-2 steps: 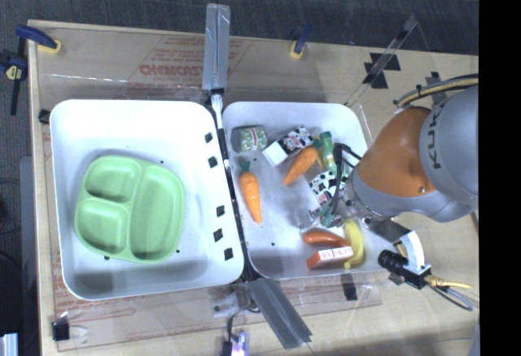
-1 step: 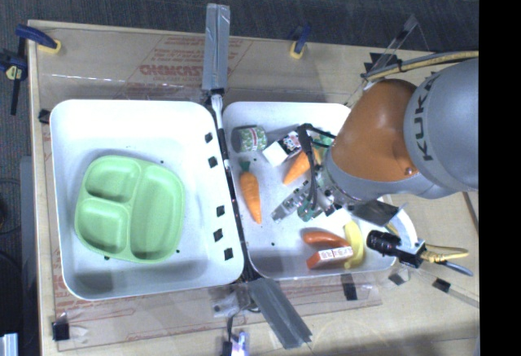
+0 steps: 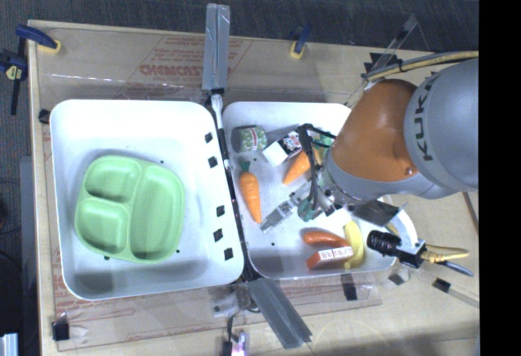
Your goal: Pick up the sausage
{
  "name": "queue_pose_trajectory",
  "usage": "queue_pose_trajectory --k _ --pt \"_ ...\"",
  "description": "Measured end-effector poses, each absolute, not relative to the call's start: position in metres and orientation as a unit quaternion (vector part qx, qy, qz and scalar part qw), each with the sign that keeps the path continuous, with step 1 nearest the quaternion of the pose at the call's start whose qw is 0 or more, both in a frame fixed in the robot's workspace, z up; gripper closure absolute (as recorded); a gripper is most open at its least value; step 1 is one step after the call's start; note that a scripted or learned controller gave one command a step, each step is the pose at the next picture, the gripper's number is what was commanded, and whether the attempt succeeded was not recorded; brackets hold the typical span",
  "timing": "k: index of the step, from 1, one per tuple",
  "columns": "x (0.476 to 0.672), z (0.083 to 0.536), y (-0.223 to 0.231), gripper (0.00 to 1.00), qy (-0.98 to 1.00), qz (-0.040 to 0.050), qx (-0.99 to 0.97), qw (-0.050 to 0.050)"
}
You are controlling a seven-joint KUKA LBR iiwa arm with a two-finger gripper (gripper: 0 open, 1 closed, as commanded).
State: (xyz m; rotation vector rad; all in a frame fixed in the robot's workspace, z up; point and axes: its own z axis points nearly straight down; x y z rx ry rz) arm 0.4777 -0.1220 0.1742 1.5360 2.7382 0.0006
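Red-orange, the sausage (image 3: 324, 237) lies crosswise just below and right of my gripper (image 3: 281, 214), which hangs over the right bin (image 3: 269, 114), fingers spread, pinching nothing.

Arm (image 3: 444, 130), at 3 o'clock: black letters "KU" on grey housing. Bench board (image 3: 171, 61) red print: unreadable.

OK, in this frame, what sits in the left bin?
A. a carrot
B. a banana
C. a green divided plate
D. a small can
C: the green divided plate lies in the left bin, while the carrot lies in the right bin.
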Motion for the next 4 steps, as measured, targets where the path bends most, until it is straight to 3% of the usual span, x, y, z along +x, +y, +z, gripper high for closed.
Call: queue_pose_trajectory --k 1,2,3,4 --pt "0.476 0.091 -0.206 0.00 0.856 -0.0003 0.517 -0.001" --pt "0.477 0.091 -0.209 0.00 0.860 -0.0001 0.511 0.000" --pt "0.478 0.101 -0.210 1.00 0.861 -0.0001 0.509 0.001" --pt "0.478 0.101 -0.210 0.00 0.861 -0.0002 0.509 0.001"
